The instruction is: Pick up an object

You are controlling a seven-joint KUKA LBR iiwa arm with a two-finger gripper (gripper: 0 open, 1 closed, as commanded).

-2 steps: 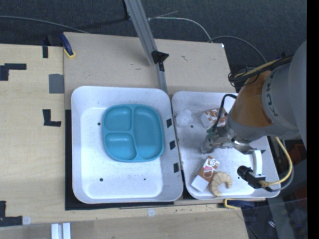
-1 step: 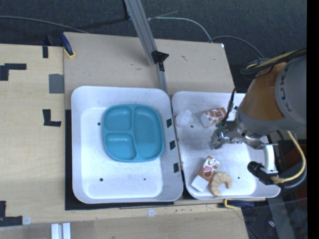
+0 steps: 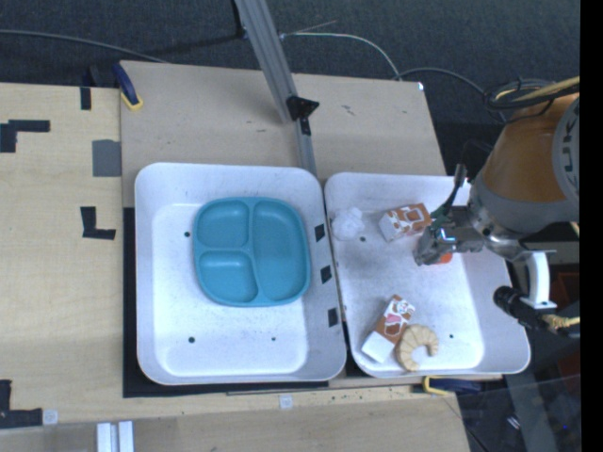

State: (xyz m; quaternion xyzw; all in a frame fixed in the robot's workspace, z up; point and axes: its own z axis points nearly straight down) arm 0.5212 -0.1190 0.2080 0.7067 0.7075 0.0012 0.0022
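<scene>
Tool [image 3: 438,245] hangs low over the right bin [image 3: 490,347]; whether its jaws are apart or together cannot be determined. Nothing is seen in its grip, so the pick remains to be done. Nearest object: a brown-and-white carton [image 3: 405,221], just beside the tool. The arm [image 3: 537,172] reaches in, wrist pointing down.

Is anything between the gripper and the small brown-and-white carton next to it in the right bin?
Nothing visible. The gripper sits in the right bin just right of the carton, with bare bin floor between them. The croissant lies nearer the front rim.
</scene>
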